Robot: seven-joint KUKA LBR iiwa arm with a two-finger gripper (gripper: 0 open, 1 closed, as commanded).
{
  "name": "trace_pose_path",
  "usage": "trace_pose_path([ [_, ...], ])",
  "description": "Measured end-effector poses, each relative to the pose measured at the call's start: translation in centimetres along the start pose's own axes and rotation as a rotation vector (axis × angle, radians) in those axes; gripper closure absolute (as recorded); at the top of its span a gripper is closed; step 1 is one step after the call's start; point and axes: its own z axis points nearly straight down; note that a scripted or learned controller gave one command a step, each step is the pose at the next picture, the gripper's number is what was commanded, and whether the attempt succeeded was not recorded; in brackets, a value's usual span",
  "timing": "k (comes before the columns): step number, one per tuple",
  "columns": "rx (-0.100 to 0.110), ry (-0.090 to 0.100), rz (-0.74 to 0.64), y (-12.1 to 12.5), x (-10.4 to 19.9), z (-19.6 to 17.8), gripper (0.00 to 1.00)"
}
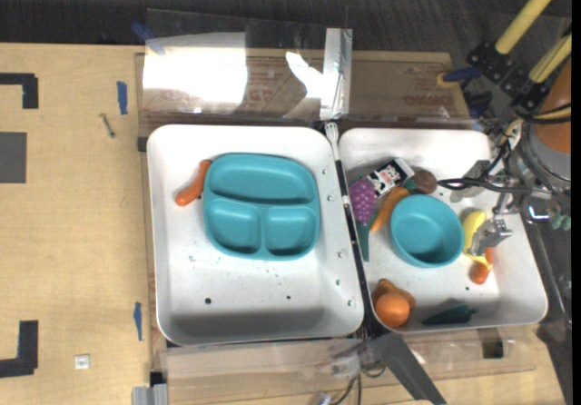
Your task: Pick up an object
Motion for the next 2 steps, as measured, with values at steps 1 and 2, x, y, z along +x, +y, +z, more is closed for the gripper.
trace_pose_path([
  [1, 0.003, -0.010, -0.049, -6.0, -4.2, 11.5, 0.00],
  [2, 0.005, -0.019, -0.053, -5.8, -4.5, 10.3, 1.00],
])
